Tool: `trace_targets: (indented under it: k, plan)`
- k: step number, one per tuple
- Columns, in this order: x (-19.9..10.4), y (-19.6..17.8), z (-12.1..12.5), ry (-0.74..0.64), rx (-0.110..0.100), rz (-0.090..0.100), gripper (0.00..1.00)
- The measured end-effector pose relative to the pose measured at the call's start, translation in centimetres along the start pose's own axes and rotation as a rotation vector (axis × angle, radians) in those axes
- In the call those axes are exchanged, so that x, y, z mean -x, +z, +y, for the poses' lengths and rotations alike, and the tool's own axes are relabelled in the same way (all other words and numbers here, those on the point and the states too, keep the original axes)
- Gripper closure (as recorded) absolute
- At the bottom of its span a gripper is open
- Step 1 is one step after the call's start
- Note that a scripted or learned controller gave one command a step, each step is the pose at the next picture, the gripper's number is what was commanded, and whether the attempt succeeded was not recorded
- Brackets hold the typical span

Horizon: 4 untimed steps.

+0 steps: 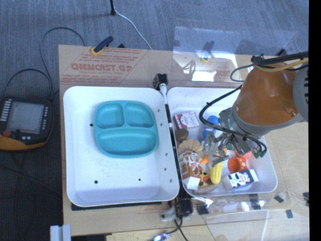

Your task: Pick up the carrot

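- Gripper [220, 147] is seen low inside the right-hand shallow white bin [268, 182], under the arm's orange band [266, 97]; whether it is clenched or released cannot be told, since it is largely hidden by dark cables [215, 109] and the wrist.
- Nothing can be made out as grasped by the gripper.
- A small orange carrot-like piece [204, 160] is seen just to the left of the gripper, lying among the toy foods; its shape is too small to be told with certainty.
- A yellow corn cob [216, 172] is placed just below the gripper, near the bin's front edge.
- An orange-red cup-shaped toy [236, 163] is found to the right of the corn, with a white carton with dark print [239, 179] beside it.
- A red-and-white packet [186, 119] is set at the bin's far left, and a round tan wooden-looking piece [189, 146] lies below it.
- The left-hand shallow white bin [80, 174] is occupied by a turquoise divided plastic plate [125, 129].
- Both bins are carried by the worktop, on a brown printed cardboard sheet [100, 67].
- A handheld control pendant with a screen [25, 122] is lying on the grey carpet floor [30, 24] to the left.
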State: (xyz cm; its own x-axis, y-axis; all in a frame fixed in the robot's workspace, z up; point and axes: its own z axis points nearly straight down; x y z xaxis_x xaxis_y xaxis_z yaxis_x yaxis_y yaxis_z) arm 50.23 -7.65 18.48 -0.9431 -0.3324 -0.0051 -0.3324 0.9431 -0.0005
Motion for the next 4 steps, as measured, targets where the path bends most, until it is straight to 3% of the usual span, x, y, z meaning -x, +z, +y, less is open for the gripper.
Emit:
trace_targets:
  k: [1,2,3,4]
  plan:
    - [-0.1,0.1,0.0,0.0,0.001,0.002,0.0]
    - [-0.8,8.1,-1.3,0.096,-0.007,-0.01,0.0]
    - [-1.7,8.9,-2.9,0.359,-0.005,-0.011,0.0]
    - [-1.6,7.8,-2.9,0.359,-0.007,-0.01,1.0]
